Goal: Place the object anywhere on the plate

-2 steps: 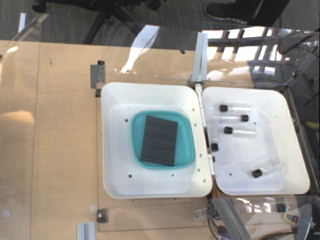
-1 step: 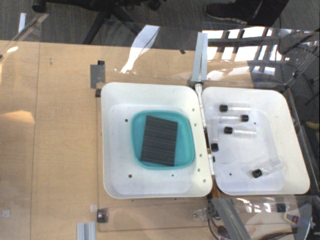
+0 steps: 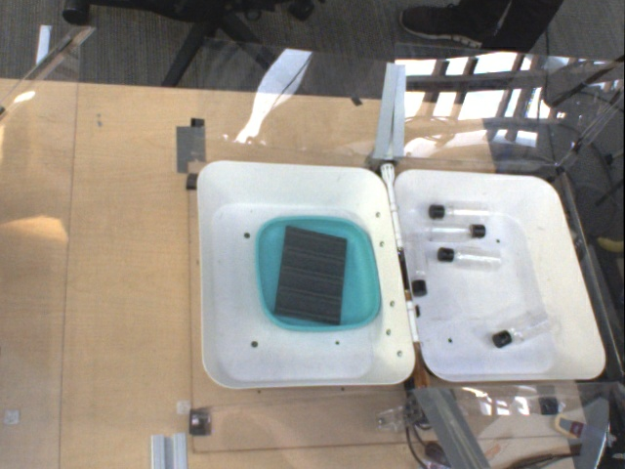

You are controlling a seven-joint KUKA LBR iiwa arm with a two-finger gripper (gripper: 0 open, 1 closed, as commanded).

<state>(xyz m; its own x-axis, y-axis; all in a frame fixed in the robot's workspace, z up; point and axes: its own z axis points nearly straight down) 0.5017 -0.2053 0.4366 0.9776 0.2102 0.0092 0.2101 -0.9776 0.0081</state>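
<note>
Camera view showed a ridged dark block (image 3: pixel 312 277) lying on the teal plate (image 3: pixel 365 296) in the left bin (image 3: pixel 225 350), with four black-capped clear tubes (image 3: pixel 467 255) right of the plate.

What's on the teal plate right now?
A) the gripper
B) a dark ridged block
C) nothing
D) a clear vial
B: a dark ridged block lies on the teal plate in the left bin; the clear vials are all in the right bin.
</note>
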